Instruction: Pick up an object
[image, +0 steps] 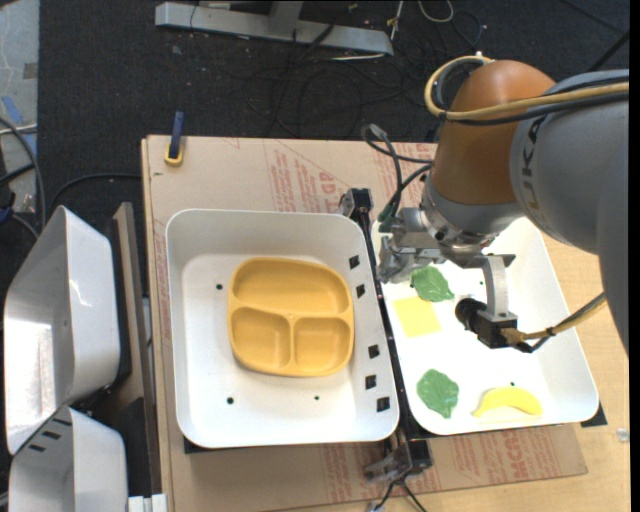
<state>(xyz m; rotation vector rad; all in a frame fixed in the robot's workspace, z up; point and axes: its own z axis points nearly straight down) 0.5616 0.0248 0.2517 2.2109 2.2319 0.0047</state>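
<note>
grey hand (440, 262) hanging low over the far left part of the right bin (560, 290), reached in from the right under the orange-banded wrist. cannot tell how the hand is set, hidden under the wrist housing. nothing seen gripped. just beneath and near of it, a green leafy piece (433, 284), likely the thing aimed at, judging by how closely the hand sits above it. just nearer, a flat yellow square (417, 317); further near, a second green piece (438, 392) and a yellow banana (507, 403) by the near rim. dark cabled part (487, 323) dangling right of the square. all loose pieces gathered in the right bin, probably as the picking source. left bin (190, 300) carrying only a yellow divided tray (291, 316), perhaps the drop place. both bins resting on a cardboard-covered tabletop (250, 160).
</note>
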